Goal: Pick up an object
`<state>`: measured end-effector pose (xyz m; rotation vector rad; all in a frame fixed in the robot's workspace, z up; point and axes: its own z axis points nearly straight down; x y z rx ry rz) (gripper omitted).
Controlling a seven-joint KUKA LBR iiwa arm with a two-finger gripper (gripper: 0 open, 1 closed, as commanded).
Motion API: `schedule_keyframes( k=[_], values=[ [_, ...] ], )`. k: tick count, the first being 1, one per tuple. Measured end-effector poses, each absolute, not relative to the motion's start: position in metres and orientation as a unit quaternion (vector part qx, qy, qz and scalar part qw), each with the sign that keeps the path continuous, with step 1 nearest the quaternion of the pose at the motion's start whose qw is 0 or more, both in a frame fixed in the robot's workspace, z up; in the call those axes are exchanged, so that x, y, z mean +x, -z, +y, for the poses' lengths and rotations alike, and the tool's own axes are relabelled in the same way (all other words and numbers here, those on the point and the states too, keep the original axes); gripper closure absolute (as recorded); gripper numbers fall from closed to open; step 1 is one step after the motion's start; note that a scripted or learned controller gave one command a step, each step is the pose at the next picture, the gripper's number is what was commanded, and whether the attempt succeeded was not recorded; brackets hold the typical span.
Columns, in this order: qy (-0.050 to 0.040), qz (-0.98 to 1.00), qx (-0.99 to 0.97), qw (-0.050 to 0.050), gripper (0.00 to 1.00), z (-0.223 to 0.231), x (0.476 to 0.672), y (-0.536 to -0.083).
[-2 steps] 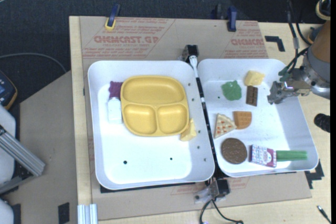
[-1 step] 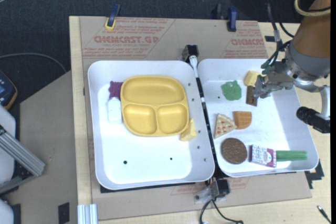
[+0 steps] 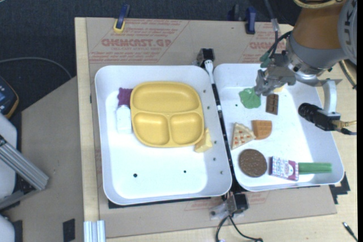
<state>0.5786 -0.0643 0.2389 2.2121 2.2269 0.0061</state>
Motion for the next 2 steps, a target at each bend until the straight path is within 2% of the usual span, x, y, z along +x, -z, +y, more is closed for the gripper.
schedule_keyframes(
  k=[2],
  values=[
    [-0.0014,0.709,0.705,0.001,1.00,0.021,0.619,-0.233]
  ],
)
